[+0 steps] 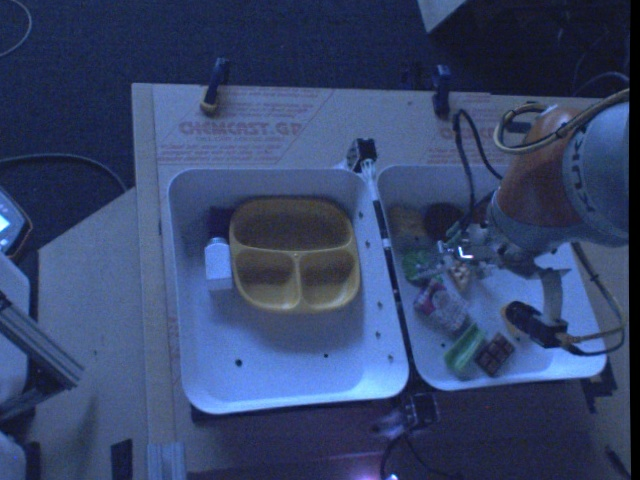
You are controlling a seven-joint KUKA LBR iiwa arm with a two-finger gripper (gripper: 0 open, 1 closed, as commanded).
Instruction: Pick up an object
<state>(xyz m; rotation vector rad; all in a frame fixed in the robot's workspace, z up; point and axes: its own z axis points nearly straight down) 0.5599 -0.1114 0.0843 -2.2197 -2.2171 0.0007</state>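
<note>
My gripper (459, 253) hangs low over the middle of the right bin (570, 363), with the arm reaching in from the right. Right beside it, to the left, lies a green item (418, 265). Just below it sits a crumpled pinkish packet (441, 305). A dark round object (438, 218) and a yellowish piece (405, 224) lie at the bin's far left corner. Near the front edge are a green block (463, 349) and a brown segmented block (493, 354). The light is dim, and I see nothing clearly between the gripper's tips.
The left bin (190, 348) holds a yellow divided plate (294, 253) with a small white bottle (218, 262) at its left side. A ridge where the two bins meet (390, 278) runs close to the left of the items.
</note>
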